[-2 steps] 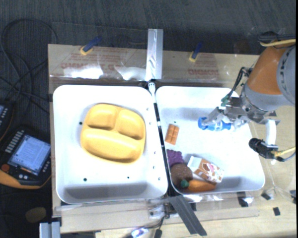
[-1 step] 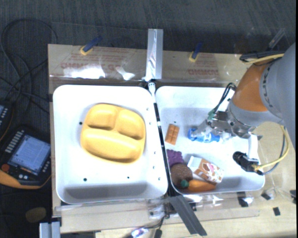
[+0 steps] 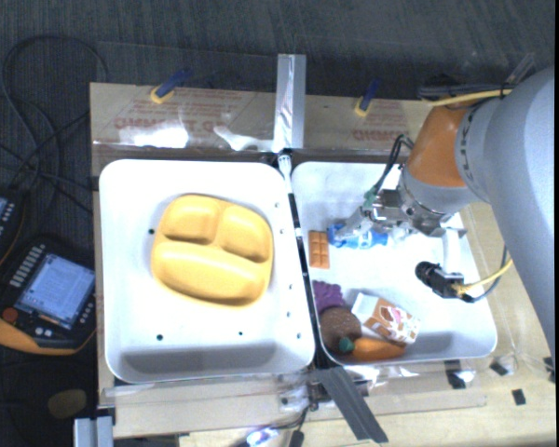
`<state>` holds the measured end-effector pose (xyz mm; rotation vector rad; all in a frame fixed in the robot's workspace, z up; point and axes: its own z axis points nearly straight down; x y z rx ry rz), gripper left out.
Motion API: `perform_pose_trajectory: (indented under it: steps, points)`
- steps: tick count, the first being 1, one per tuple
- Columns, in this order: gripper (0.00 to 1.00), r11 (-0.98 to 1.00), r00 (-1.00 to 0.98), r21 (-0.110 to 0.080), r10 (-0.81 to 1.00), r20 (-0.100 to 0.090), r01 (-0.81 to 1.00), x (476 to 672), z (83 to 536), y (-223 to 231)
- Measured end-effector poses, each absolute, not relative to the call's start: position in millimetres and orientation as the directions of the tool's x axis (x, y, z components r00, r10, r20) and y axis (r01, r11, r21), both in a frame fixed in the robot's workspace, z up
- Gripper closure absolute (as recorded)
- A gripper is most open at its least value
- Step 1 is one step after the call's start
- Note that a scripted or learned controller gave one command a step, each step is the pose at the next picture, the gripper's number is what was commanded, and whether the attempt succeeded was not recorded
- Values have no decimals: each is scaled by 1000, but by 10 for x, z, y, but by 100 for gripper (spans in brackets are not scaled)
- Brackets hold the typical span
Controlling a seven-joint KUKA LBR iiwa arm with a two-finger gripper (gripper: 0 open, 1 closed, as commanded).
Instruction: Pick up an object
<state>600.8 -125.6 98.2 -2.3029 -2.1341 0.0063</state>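
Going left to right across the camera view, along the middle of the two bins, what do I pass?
yellow divided plate → orange bar → blue packet. The items in the near right corner overlap these and are left out.

The wooden bench bears two shallow white bins side by side, the left bin and the right bin, with their inner rims touching.

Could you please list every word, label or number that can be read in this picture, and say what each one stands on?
Nothing here is legible.
Reddish print on the brown cardboard back panel: too blurred.
Print on the small white-and-orange carton in the right-hand shallow white bin: too small.
Screen of the orange-edged handheld controller at far left: blurred.
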Motion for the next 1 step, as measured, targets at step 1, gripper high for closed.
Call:
perform_pose_trajectory:
  steps: [1]
  points:
    - [0, 58, -58, -2, 998, -1, 998, 6475, 1509, -975]
